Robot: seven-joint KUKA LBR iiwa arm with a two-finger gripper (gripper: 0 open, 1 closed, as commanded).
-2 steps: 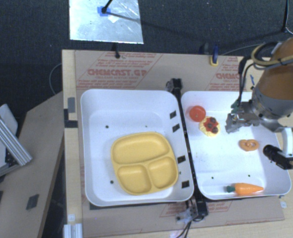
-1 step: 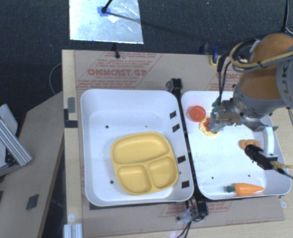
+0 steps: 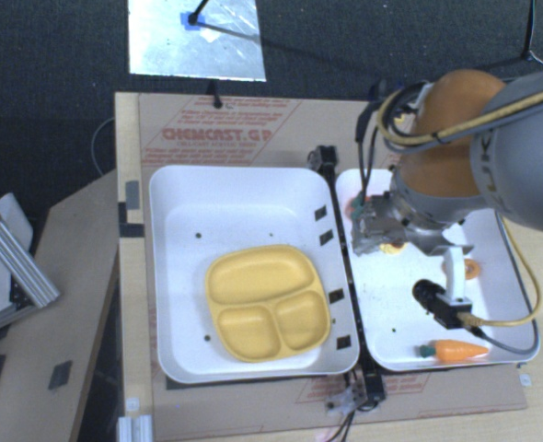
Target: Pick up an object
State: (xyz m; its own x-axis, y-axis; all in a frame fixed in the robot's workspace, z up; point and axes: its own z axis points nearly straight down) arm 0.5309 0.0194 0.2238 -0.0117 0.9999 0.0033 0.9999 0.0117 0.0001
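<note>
Camera view, seen from above the bench: the arm [image 3: 492, 145] reaches in over the right bin [image 3: 511, 343], its gripper [image 3: 375, 231] low near that bin's upper left corner. Whether anything sits in the gripper cannot be told; the wrist hides it. A carrot [image 3: 454, 349] lies at the bin's near edge, well apart from the gripper. Small yellow and orange pieces [image 3: 391, 245] lie just beside the gripper. The left bin [image 3: 244, 187] holds a yellow divided tray [image 3: 267, 300]. Judgement: nothing visibly lifted; the pick remains to be done
</note>
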